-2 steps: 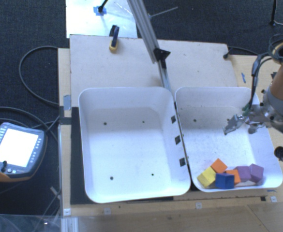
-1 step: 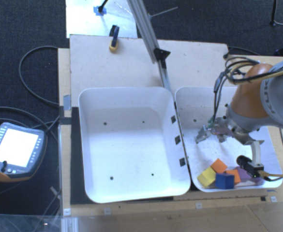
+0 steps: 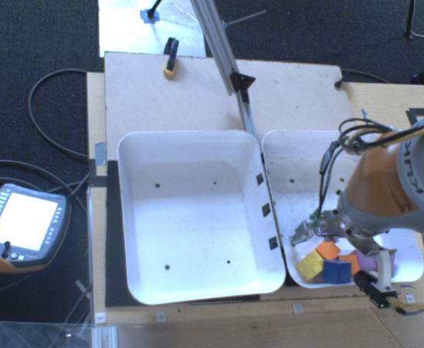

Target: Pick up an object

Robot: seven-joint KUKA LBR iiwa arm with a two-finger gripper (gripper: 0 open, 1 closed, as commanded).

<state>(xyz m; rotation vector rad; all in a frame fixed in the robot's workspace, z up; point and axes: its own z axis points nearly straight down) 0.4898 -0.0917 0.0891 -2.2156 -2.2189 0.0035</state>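
Reaching in from the right, the grey arm (image 3: 393,194) with its orange band hung low over the near corner of the right bin (image 3: 291,158), and its gripper (image 3: 307,232) sat just above a small heap of blocks. The heap lay pressed into that bin's front corner: a yellow block (image 3: 309,265) nearest the dividing wall, an orange block (image 3: 328,250) touching it behind, a blue block (image 3: 336,270) just beside both, and a purple block (image 3: 371,261) partly hidden under the wrist. The left bin (image 3: 197,216) stood alongside, its floor bare apart from a few dark marks. Whether the claw was released or clenched could not be told from where the onlooker stood; its metal tip showed only as a pale shape near the wall, and no block was seen in it. The step in hand was judged to be the approach, with the grasp not yet made. The next move would have called for a short descent onto one block, most likely the yellow or orange one, with care that the crowded neighbours and the nearby bin wall did not block the claw's closing. A handheld control pad (image 3: 22,227) lay on the floor well apart, at the far left.
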